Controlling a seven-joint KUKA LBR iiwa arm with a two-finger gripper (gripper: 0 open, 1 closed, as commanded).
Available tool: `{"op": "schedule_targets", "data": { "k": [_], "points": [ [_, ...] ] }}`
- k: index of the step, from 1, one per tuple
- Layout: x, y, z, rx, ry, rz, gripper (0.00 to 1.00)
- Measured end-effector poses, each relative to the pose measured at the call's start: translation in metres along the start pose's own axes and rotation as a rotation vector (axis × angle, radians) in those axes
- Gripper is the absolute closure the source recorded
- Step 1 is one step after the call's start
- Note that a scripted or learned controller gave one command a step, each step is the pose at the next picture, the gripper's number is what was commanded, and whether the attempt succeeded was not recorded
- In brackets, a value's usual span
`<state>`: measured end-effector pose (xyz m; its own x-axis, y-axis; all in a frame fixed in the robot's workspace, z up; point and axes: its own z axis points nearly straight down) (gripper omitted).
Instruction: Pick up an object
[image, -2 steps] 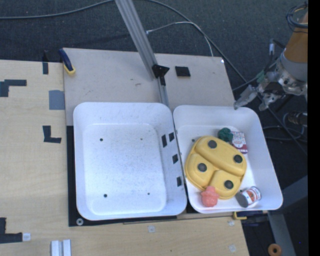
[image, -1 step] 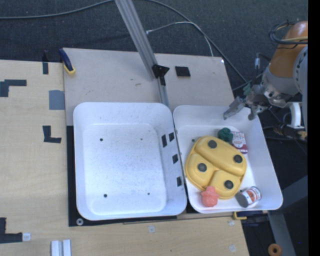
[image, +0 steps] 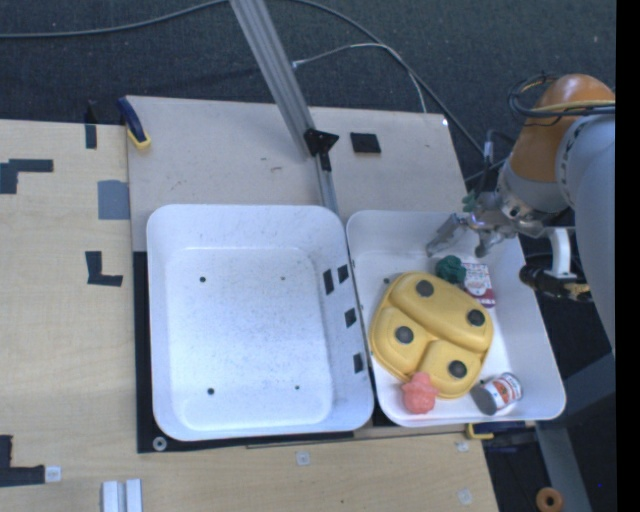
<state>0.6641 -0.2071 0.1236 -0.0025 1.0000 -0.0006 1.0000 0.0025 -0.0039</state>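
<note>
The right bin (image: 395, 240) holds a large yellow moulded piece (image: 432, 334) with dark round spots, a small dark green object (image: 451, 268), a red and white packet (image: 479, 283), a pink lump (image: 419, 394) and a small can (image: 497, 392) lying on its side. My gripper (image: 462, 238) hangs over the bin's back right part, just above the green object. Its fingers (image: 441, 240) are spread apart with nothing between them.
The left bin (image: 170, 235) sits beside the right one. A slanted metal pole (image: 282, 80) rises behind the bins. A blue and yellow clamp (image: 134, 124) sits at the board's back left corner. The arm's body fills the right edge.
</note>
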Motion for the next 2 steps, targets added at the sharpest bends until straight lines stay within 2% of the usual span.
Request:
{"op": "schedule_targets", "data": {
  "k": [1,2],
  "points": [
    [0.001,0.001,0.04,-0.004,-0.002,-0.001,0.0],
    [0.0,0.002,0.026,-0.009,-0.005,-0.002,1.0]
  ]
}}
